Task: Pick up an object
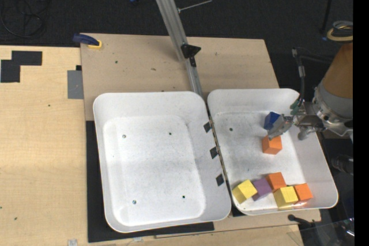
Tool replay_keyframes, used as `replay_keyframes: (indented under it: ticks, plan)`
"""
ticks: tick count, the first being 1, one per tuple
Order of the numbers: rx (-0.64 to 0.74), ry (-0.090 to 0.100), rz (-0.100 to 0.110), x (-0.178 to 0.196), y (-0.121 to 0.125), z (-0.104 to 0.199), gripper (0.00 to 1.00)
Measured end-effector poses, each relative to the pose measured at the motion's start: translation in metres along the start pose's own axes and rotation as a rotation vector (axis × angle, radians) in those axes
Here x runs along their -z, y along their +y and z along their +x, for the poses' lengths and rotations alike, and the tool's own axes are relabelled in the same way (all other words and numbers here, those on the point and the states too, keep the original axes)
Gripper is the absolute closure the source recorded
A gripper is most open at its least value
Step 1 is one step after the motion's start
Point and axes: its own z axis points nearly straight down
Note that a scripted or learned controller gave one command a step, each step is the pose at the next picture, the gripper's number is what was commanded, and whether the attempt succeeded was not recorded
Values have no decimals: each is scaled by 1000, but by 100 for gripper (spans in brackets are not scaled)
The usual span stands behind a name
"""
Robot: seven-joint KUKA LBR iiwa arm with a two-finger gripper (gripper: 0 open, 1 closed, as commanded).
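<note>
While the left bin (pixel 153 158) lies at centre-left of the frame, the right bin (pixel 248 106) beside it holds an orange cube (pixel 271 144) at its middle and a row of yellow, purple and orange blocks (pixel 271 188) along its lower edge. At the right, the gripper (pixel 281 127) hangs just above the orange cube beside a blue block (pixel 271 120); whether it grips anything cannot be told

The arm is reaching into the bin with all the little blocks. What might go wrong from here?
The gripper sits between a blue block and an orange block that lie close together, so it might nudge one away or catch both. It also works near the right bin's far wall, which leaves little room. The cluster of blocks at the front edge is packed tightly and would be hard to separate.
</note>
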Motion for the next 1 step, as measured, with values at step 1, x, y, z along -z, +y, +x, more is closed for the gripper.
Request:
replay_keyframes:
  ticks: [1]
  plan:
    - [-1,1,0,-53,-3,11,0]
